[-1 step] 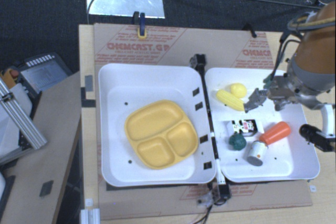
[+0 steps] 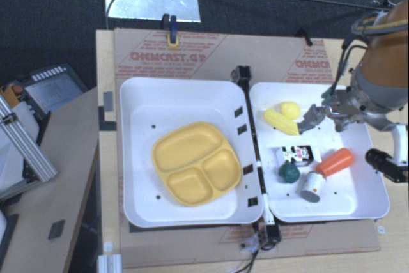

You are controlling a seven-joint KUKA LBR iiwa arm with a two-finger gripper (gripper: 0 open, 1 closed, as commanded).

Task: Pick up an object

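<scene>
- Nearest you in the right bin (image 2: 367,201), the orange-and-grey bottle (image 2: 326,172), green toy (image 2: 289,172) and small printed box (image 2: 296,154) all lie untouched.
- Farther back in that bin, the gripper (image 2: 311,118) sits low just beside the corn cob (image 2: 281,121) and yellow ball (image 2: 290,109). You can see it holds nothing; its opening I cannot tell.
- Picking is not yet done.

A wooden bench (image 2: 108,156) carries a brown printed cardboard sheet (image 2: 217,51). Two shallow white bins rest on the sheet, touching side by side. The left bin (image 2: 137,105) sits nearer the bench's bare left strip; the right bin (image 2: 358,201) lies just beyond it, against its right wall.
</scene>
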